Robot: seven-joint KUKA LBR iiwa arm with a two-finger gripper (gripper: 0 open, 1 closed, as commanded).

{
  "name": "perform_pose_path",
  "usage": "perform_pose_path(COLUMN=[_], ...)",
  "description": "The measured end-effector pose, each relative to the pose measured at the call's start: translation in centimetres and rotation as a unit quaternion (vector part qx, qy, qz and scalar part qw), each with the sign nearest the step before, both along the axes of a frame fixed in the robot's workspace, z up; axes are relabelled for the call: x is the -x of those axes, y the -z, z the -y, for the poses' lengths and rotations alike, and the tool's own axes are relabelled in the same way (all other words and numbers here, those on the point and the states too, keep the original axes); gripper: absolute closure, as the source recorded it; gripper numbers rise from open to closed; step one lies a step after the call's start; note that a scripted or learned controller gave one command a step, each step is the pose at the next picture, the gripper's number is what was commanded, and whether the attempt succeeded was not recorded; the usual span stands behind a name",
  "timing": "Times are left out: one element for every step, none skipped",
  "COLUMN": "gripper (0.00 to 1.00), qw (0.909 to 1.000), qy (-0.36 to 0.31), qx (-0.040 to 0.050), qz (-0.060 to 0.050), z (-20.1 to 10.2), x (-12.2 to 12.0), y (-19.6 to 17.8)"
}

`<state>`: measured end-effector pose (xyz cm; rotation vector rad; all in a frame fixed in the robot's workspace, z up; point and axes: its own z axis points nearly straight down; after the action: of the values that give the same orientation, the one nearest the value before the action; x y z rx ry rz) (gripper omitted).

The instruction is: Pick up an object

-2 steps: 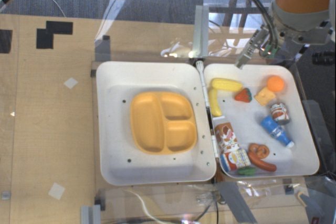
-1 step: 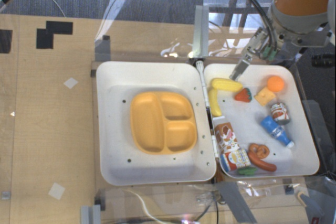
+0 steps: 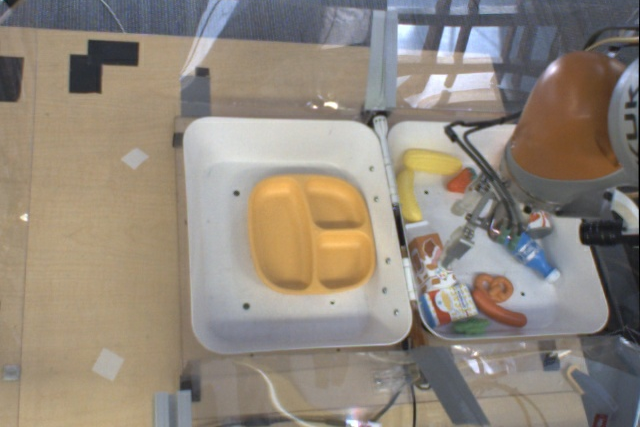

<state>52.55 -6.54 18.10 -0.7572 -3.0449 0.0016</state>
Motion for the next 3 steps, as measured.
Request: perform_pose_path(gripper=[0.00,0.00,0.00], qw=[0.9972,0.9985,0.9969], qy=[0.073,0.049,-0.078], qx=[-0.0014,-0.0059,0.0005], qz=[0.015,0.025,0.008], z=[2.2,3.5,1.5], x=[2.3,2.1,3.2], y=[6.2,6.9,-0.6])
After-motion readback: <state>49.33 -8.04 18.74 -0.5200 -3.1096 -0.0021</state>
